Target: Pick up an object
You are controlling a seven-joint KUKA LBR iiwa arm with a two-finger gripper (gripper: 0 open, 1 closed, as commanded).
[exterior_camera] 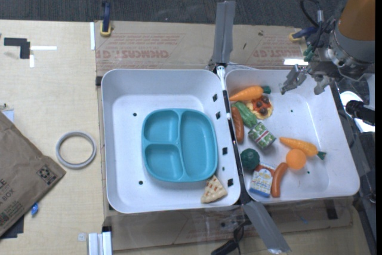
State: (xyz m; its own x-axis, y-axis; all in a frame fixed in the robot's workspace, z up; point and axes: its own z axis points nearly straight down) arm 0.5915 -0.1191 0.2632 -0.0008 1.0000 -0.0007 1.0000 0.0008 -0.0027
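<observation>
My gripper (305, 82) hangs open over the back of the right bin (316, 185), with nothing between its fingers. Below it and to the left lie a carrot (247, 94), a small pizza (261, 107), a green cucumber (245, 113) and a sausage (238, 124). Nearer the front are a green-labelled can (261, 137), a second carrot (300, 145), an orange (295, 159), a dark green ball (250, 158), a milk carton (260, 181) and another sausage (278, 178).
The left bin (119, 104) holds a teal divided plate (179, 145) and a pizza slice (213, 191) at its front right. On the bench at left lie a tape ring (76, 148) and a brown paper bag (21, 173).
</observation>
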